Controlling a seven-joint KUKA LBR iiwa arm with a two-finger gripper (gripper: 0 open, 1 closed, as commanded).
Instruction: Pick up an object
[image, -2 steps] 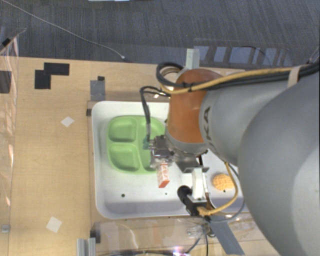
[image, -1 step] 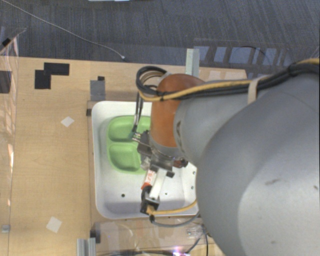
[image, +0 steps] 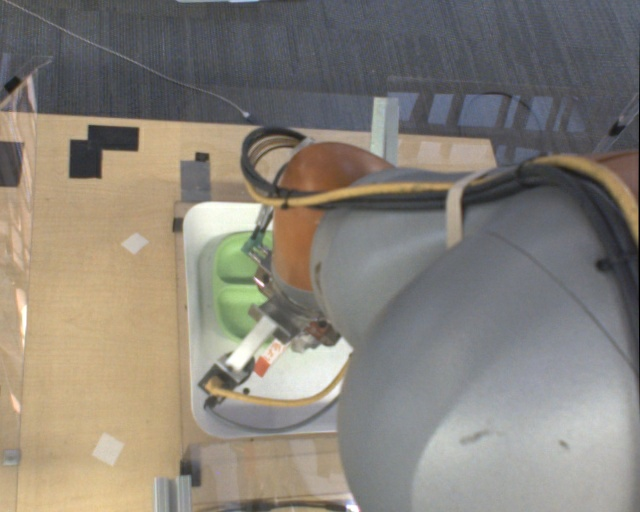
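**A:** We're down at the gripper (image: 287, 322), low inside the white bin (image: 196, 330). Is it gaping or clamped?

**B:** I cannot tell, the wrist hangs right over it. Nothing can be seen in its grasp.

**A:** And the target?

**B:** The green object (image: 231, 285) is a pale green thing of two rounded lobes. It lies in the bin's left half, just beside the gripper on the camera's left. Its right edge runs under the wrist, so I can't say whether there's contact.

**A:** Something red below?

**B:** It's a small red-and-white piece (image: 266, 361) near the bin floor, just below the gripper. It's too small to identify.

**A:** Pulling outward now.

**B:** The orange band (image: 320, 195) sits above the wrist, with a black cable loop (image: 262, 160) at its far side. The grey arm (image: 490, 340) sweeps in from the right and looms over that whole side. The tan table (image: 90, 340) stretches left, with a black stepped mark (image: 103, 149) near its far edge and two pale square tags (image: 135, 243) on it.
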